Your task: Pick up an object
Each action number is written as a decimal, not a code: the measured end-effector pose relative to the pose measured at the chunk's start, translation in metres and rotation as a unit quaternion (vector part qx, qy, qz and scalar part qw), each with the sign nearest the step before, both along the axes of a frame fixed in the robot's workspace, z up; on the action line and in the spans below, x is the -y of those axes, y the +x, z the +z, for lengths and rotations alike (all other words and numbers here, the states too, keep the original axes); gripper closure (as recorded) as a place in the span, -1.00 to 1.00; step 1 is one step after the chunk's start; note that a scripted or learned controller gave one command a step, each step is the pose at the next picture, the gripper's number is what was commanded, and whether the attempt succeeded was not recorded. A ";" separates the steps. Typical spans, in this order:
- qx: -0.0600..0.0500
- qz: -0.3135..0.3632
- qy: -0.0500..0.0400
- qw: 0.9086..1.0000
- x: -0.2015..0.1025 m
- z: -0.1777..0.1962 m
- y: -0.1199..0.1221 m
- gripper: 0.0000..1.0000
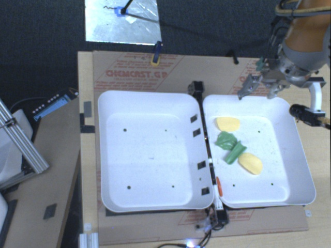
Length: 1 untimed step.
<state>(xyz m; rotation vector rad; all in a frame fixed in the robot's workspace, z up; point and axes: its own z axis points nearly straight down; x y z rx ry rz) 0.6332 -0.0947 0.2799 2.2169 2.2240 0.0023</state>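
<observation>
Grey KUKA arm with orange band (310, 14) is seen at the upper right, reaching in over the far rim of the right-hand shallow white plastic bin (295, 154). Two-finger gripper (262, 90) is held above that bin's back edge, fingers spread apart, one finger (247, 88) to the left and the other to the right, nothing seen between them. Candidate objects are all grouped in the right bin, left of its centre: a flat pale-yellow oval piece (228, 123) nearest the far side, a crumpled green soft item (226, 140) just below it, a green stubby cylinder (235, 153) touching or nearly touching that item, and a yellow lemon-shaped object (250, 163) just beside the cylinder's lower right. Gripper is well apart from all four. Left-hand shallow white plastic bin (150, 149) is joined to the right one along a black-clipped seam. Both bins are set on a brown cardboard sheet (134, 71) with red print.
</observation>
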 end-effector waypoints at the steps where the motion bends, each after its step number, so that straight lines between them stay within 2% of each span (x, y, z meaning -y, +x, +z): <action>1: 0.002 0.001 0.000 1.000 0.000 0.011 0.001 1.00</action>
